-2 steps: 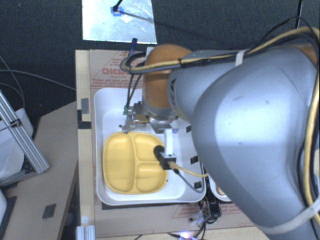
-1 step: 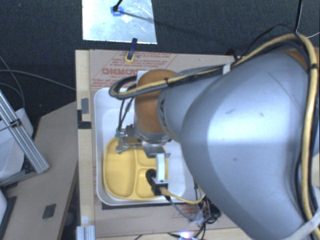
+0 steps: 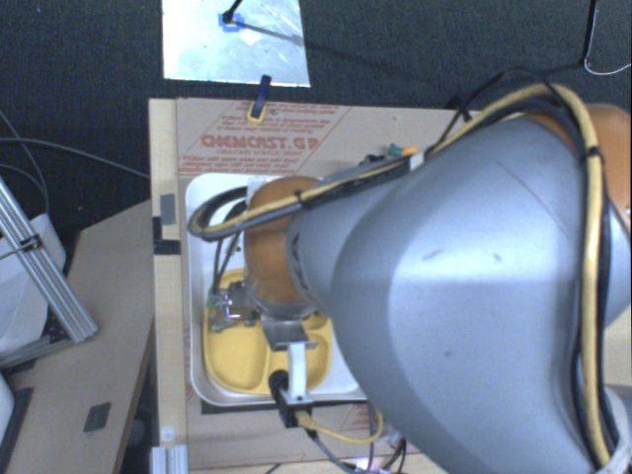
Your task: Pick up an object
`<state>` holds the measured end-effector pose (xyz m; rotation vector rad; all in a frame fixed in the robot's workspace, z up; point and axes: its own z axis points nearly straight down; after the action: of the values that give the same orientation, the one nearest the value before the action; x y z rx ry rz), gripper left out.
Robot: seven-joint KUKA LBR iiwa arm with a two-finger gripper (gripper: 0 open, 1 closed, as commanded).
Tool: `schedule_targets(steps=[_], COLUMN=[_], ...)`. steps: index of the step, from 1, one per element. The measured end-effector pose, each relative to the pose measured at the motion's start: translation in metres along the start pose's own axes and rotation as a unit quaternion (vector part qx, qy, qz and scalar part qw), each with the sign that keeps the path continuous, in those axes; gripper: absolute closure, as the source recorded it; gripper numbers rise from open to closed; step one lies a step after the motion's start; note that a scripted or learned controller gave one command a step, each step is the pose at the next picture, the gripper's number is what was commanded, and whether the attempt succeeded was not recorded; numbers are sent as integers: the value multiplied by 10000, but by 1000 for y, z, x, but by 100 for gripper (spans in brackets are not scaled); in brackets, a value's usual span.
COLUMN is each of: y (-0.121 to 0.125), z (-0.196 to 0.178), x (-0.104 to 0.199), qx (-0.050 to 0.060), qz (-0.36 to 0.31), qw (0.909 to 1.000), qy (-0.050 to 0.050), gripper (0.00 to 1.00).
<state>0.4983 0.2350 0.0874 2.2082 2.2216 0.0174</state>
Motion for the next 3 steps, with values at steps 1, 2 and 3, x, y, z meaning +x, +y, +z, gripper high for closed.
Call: schedule_targets(steps=[1, 2, 3], y=[-7, 74, 76], z=[-2, 3, -11], x=[-119, -26, -33], qx=[-4, 52, 23], qz=[50, -23, 6], qw=[10000, 10000, 10000], qy=[37, -5, -32], gripper=[0, 0, 100])
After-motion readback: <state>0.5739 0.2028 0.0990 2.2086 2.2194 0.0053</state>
